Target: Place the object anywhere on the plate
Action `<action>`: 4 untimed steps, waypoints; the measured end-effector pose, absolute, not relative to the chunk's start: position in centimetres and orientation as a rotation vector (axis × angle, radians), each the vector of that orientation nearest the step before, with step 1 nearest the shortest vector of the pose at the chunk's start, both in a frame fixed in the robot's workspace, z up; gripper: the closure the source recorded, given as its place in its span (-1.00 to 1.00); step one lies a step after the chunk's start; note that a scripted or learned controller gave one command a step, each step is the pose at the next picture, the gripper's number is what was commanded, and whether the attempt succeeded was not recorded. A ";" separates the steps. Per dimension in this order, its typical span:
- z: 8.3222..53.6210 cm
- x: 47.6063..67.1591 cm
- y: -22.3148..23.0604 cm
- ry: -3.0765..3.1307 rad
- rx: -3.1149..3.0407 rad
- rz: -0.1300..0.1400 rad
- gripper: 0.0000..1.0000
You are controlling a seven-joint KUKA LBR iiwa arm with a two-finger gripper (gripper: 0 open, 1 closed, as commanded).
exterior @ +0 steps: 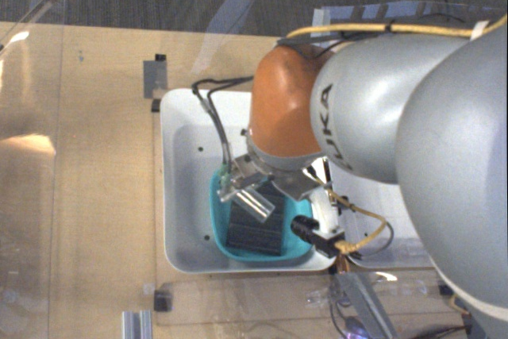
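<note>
A teal plate (217, 210) lies in the front part of the left white bin (181, 186). My gripper (255, 234) hangs straight over the plate, seen from above as a dark block under a silver bracket (254, 202). Its body covers most of the plate's middle, so whatever lies beneath it is hidden. The orange band of the wrist (282, 111) and the grey arm (413, 139) cover the bin's right side.
The second bin (397, 246) is mostly hidden under the arm at the right. Cables (208, 103) run from the wrist along the bin's back wall. Bare wooden bench (79, 171) stretches to the left.
</note>
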State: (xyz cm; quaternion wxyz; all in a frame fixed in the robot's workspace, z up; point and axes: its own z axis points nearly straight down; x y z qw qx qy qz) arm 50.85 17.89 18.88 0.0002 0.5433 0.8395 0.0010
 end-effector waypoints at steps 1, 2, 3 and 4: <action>17.8 57.8 17.5 2.527 1.861 0.007 1.00; 30.2 64.5 11.8 2.562 1.803 0.013 1.00; 29.5 63.8 20.2 2.763 1.480 0.011 1.00; 18.3 66.8 22.1 2.791 1.440 0.001 1.00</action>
